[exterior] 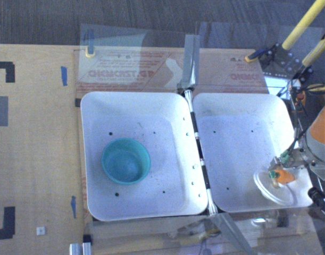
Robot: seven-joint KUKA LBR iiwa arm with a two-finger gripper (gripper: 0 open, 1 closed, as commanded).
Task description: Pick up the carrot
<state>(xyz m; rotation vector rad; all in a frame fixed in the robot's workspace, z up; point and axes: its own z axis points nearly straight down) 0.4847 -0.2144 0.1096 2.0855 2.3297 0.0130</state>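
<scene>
Gripper (288,162) low over the carrot (284,177) in the near right corner of the right bin (242,116).

The carrot, a small orange piece, lies on a clear, glassy round dish (268,189) pressed close to the right bin's near and right walls, so there is little room around it on those sides, while the rest of that bin's floor toward the divider lies open. The left bin (135,110) holds a smooth teal cup (126,160), standing upright and well apart from its walls. Both bins are shallow, white, rounded at the corners and speckled with dark marks. The arm (317,137) is cut off by the right edge; the fingertips blur into the dish's glare, so I cannot tell how far the jaws are parted or whether they grip the carrot.
</scene>
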